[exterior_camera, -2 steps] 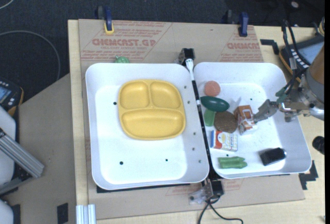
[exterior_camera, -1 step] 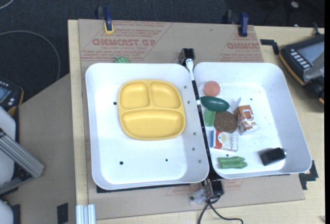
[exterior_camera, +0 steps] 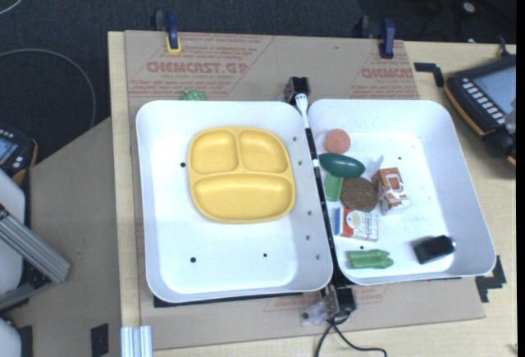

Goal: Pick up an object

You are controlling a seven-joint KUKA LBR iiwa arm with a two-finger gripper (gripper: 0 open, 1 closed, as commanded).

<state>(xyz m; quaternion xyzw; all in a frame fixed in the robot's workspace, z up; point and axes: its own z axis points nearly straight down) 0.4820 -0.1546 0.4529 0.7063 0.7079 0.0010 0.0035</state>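
We see a yellow three-compartment plastic tray (exterior_camera: 242, 174) lying in the left white bin (exterior_camera: 164, 249). In the right white bin (exterior_camera: 443, 142), a salmon-pink ball (exterior_camera: 337, 140) sits at twelve o'clock, a dark green oval (exterior_camera: 341, 165) just below it, a brown disc (exterior_camera: 359, 194) at the centre, a black block (exterior_camera: 433, 249) at four o'clock. We cannot tell the pincer's state.

Two white bins sat side by side on a tabletop (exterior_camera: 246, 60). The left bin (exterior_camera: 164, 257) held a yellow divided tray (exterior_camera: 241, 174). In the right bin (exterior_camera: 459, 183), near its left wall, lay a pink ball (exterior_camera: 337, 140), a dark green pod (exterior_camera: 342, 165), a brown disc (exterior_camera: 359, 194), small cartons (exterior_camera: 392, 188), a green piece (exterior_camera: 368, 259) and a black block (exterior_camera: 433, 249).
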